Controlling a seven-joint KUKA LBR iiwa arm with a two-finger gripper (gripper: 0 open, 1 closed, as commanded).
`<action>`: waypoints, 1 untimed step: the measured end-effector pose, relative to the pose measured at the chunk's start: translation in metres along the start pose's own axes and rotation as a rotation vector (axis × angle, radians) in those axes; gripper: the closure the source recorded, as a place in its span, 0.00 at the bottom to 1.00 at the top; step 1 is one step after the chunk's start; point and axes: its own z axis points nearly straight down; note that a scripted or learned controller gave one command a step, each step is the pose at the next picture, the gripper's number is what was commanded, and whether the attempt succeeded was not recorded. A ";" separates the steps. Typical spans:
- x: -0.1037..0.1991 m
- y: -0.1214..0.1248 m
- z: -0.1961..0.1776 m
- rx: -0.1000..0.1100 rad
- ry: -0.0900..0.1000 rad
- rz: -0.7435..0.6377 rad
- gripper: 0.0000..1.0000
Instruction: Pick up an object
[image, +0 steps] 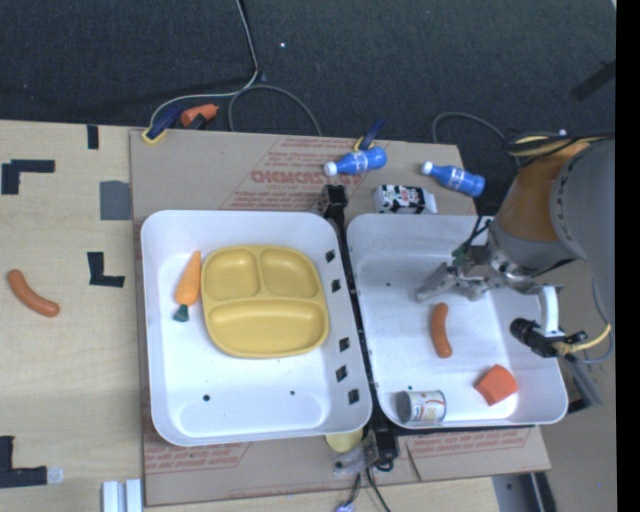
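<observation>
The end effector (432, 291) is seen low in the right bin (400, 250), above the sausage (440, 330) but apart from it; nothing is seen between its fingers, and how far they are spread cannot be told. A can (423, 406) and an orange block (496, 384) are lying near the front wall. In the left bin (170, 400), a carrot (188, 279) is placed beside a yellow plate (265, 300).

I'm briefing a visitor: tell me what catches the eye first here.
The yellow divided plate dominates the left bin, with a toy carrot against its left edge. In the right bin, the arm's hand hangs just above a sausage; an orange block sits nearer the corner.
</observation>
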 end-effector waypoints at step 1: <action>0.071 -0.051 -0.008 -0.004 0.001 -0.003 0.00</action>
